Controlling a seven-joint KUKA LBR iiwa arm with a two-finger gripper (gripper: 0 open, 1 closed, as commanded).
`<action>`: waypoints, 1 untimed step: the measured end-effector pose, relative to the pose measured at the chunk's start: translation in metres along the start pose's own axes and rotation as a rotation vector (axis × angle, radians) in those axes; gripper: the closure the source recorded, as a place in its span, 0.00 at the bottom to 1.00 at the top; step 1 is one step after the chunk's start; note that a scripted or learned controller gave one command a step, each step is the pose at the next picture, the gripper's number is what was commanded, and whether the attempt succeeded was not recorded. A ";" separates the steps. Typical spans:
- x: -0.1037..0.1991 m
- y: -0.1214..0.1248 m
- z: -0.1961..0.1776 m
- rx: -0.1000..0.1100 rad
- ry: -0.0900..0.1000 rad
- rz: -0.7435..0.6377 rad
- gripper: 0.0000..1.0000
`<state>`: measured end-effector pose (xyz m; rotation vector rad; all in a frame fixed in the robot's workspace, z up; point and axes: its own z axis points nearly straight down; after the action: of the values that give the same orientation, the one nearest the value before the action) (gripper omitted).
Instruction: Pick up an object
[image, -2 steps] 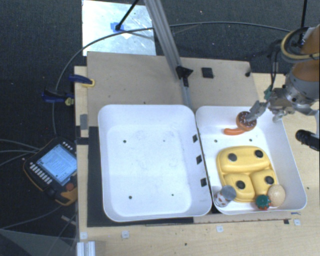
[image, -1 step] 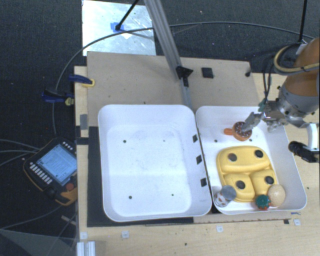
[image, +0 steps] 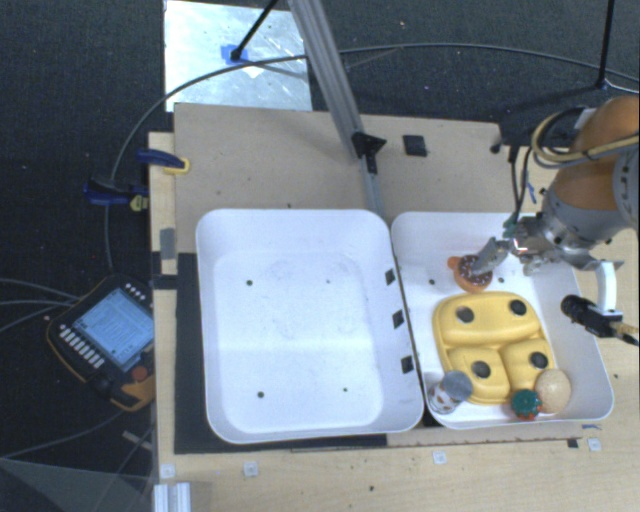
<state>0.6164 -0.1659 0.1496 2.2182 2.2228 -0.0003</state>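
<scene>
Teach pendant (image: 105, 338) — blue clamp (image: 115, 192)

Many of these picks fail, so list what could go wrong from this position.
1. The gripper is at a small orange-brown object near the right bin's back wall; its size may let it slip free.
2. The yellow tray lies just in front, so a shifted descent could hit it.
3. The small pieces at the front, grey, green and cream, could scatter if the tray is nudged.
</scene>
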 end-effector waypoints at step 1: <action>0.000 0.001 -0.013 -0.005 -0.001 -0.001 1.00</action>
<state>0.6177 -0.1661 0.1625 2.2139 2.2214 0.0043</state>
